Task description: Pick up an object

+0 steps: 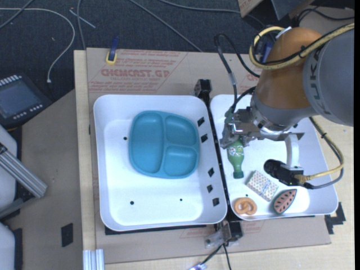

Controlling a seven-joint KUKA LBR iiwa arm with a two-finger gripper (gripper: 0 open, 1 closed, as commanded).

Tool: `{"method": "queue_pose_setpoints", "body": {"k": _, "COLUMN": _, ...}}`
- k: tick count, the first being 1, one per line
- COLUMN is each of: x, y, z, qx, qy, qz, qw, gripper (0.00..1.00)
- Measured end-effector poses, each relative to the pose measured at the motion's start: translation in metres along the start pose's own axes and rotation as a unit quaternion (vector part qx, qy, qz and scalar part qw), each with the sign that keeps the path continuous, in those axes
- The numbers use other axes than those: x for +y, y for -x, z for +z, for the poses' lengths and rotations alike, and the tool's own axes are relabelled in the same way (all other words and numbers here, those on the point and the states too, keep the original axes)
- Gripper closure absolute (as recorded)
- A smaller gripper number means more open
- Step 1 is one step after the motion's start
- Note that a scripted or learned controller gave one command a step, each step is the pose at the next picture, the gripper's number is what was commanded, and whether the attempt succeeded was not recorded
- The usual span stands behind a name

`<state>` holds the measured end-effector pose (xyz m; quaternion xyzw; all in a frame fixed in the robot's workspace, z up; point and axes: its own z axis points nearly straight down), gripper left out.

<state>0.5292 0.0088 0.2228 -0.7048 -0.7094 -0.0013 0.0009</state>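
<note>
In the right bin (320,151), a green bottle (237,161) lies near the left wall, its neck pointing away from the camera. My gripper (234,138) hangs directly over the bottle's neck end, at or just above it. Nearer the front of the same bin lie a white patterned block (262,184), an orange ring (245,206) and an oval brown-and-pink object (285,201).
A blue divided plate (164,144) lies in the left bin (112,167). The grey arm with its orange band (292,55) reaches in from the upper right and covers the back of the right bin. A ridge with black clips (212,167) separates the two bins.
</note>
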Motion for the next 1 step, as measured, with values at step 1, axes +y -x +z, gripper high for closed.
{"method": "queue_pose_setpoints", "body": {"k": 1, "x": -0.0068, "y": -0.0519, "z": 0.0093, "qx": 0.0, "qy": -0.002, "qz": 0.001, "qw": 1.0, "gripper": 1.0}}
